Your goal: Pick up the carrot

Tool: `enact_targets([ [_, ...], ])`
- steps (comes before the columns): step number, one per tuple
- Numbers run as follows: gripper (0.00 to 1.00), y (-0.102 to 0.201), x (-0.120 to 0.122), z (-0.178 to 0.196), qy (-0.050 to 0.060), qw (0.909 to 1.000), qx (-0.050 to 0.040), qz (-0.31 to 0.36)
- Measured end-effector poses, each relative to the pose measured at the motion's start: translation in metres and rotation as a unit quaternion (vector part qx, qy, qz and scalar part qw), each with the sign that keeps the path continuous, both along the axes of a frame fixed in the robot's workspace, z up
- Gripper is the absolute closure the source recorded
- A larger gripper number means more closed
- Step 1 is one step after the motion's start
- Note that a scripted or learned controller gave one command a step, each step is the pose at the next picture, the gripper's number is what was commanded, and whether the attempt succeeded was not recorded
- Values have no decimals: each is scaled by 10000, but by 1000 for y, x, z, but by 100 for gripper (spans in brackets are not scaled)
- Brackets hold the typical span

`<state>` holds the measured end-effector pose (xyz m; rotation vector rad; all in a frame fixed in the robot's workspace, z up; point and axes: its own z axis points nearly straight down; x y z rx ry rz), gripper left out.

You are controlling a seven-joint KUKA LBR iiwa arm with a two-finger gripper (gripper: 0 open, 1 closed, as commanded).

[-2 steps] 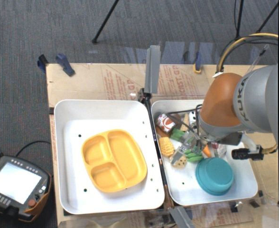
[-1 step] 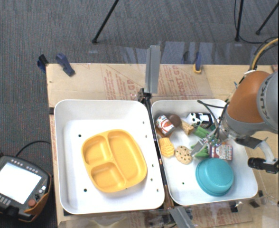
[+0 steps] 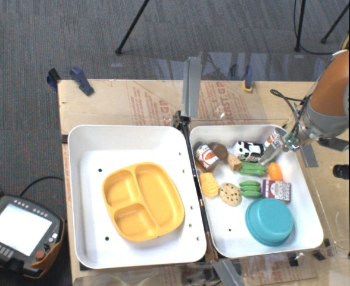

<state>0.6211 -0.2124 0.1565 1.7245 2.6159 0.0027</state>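
Nearest us in the right bin (image 3: 315,231) we note a teal bowl (image 3: 269,221), then a purple carton (image 3: 277,190) and green beans (image 3: 250,187). The carrot (image 3: 275,171) lies just behind the carton, near the bin's right wall, beside a pea pod (image 3: 253,169). The end effector (image 3: 274,151) hovers just above and behind the carrot, presumably lining up a descent; we cannot tell its opening. The left bin (image 3: 80,159) bears a yellow tray (image 3: 143,201).

Dark grey carpet (image 3: 74,28) covered the floor around the plywood bench (image 3: 133,103). Thin black tripod legs (image 3: 136,19) slanted across the carpet behind it. A handheld control pendant (image 3: 20,234) with a pale screen lay on the floor at the bench's near-left corner.
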Motion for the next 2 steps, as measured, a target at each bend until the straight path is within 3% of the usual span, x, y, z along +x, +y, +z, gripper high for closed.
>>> enact_targets([
  [1,0,16,-13,-72,68,9996,26,276],
  [2,0,32,-57,-69,42,9996,25,294],
])
